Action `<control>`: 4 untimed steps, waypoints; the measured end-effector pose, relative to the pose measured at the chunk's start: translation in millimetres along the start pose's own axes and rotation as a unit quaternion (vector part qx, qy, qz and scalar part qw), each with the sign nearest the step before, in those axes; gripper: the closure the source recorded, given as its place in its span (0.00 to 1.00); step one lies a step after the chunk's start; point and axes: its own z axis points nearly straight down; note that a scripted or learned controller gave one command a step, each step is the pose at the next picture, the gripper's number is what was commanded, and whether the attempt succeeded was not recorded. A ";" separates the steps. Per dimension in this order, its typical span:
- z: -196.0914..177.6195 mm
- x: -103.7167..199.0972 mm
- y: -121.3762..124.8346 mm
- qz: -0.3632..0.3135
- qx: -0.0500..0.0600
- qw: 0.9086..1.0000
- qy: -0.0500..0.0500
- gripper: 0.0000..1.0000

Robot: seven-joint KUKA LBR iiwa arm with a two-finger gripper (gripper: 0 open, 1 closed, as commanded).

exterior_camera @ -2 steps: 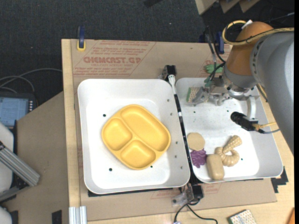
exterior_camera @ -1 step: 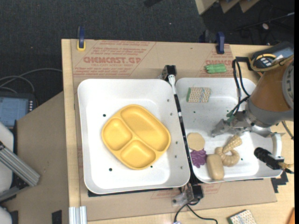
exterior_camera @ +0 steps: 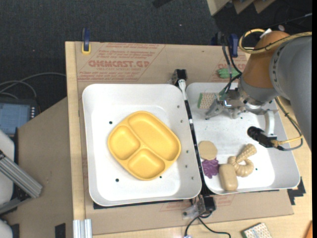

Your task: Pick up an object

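Objects for picking — a tan disc (exterior_camera: 207, 148), purple piece (exterior_camera: 210, 167) and pale croissant-like toy (exterior_camera: 243, 160) — cluster at the right bin's (exterior_camera: 282, 180) near edge. Whether the claw (exterior_camera: 225, 105) is spread I cannot tell; it sits well apart, so a descent may grab nothing. Yellow tray (exterior_camera: 143, 144) fills the left bin (exterior_camera: 94, 148) on the cardboard-topped surface (exterior_camera: 124, 63); dark carpet beyond.

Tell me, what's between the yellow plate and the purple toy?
In the camera view, bare white floor of the left bin, then the black divider where both bins meet, separate the yellow plate from the purple toy.
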 end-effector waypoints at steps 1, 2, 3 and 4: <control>1.6 6.0 40.4 0.001 0.011 1.000 -0.002 0.00; 1.0 -2.8 -46.5 0.005 0.007 1.000 0.000 0.00; 0.3 19.6 15.9 0.001 0.001 1.000 0.000 0.00; -10.0 17.9 14.7 0.002 0.001 1.000 -0.001 1.00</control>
